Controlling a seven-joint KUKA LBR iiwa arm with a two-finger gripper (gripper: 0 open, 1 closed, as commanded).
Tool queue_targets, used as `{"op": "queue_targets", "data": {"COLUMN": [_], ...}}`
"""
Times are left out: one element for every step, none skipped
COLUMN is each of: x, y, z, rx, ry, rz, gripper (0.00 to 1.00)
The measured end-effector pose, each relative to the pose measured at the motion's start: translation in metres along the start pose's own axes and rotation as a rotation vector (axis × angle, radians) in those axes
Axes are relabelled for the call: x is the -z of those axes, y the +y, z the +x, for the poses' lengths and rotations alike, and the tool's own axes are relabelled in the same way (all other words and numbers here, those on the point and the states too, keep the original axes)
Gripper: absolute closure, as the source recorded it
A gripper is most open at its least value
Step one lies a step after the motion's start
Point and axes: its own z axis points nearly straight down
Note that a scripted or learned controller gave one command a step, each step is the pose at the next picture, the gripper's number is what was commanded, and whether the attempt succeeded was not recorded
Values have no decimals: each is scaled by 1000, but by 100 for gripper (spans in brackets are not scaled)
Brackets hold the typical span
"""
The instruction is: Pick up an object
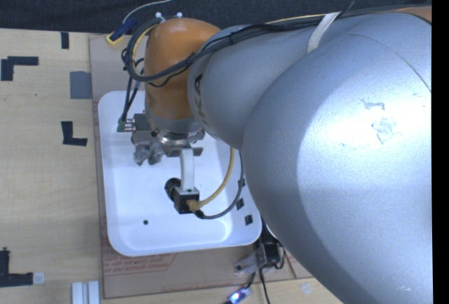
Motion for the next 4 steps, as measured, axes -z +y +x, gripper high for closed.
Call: {"op": "queue_targets", "data": {"x": [105,4,167,20], "y": [41,14,74,11], "z": [-32,1,-1,-1], "rx": [-6,-1,-2,-4], "ry": [5,0,9,-2], "rz": [-24,-2,-32,4], "gripper": [100,100,100,100]}}
